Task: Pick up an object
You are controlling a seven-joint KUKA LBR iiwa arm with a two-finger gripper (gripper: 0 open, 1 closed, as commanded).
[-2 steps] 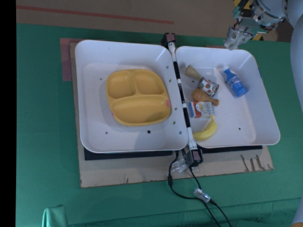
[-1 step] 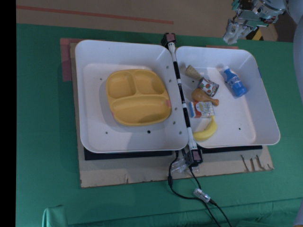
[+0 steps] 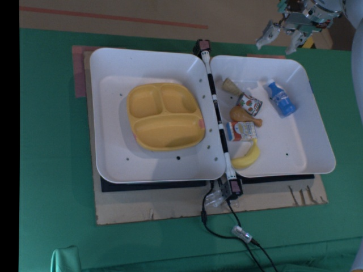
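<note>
Two bins (image 3: 113,61), one tray (image 3: 164,116), six toys (image 3: 249,123)

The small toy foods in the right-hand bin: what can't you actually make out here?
- Red-labelled tin can: label print too small to read.
- Small white carton: its picture too blurred to identify.
- Grey arm: cut off by the camera view's top right edge above the two-finger gripper.

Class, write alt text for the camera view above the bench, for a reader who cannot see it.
The claw, open and holding nothing, hovers above the far edge of the right bin, which holds a blue bottle, a can, a chicken drumstick, a small carton, a banana and a cone. The left bin holds a yellow divided plate.
</note>
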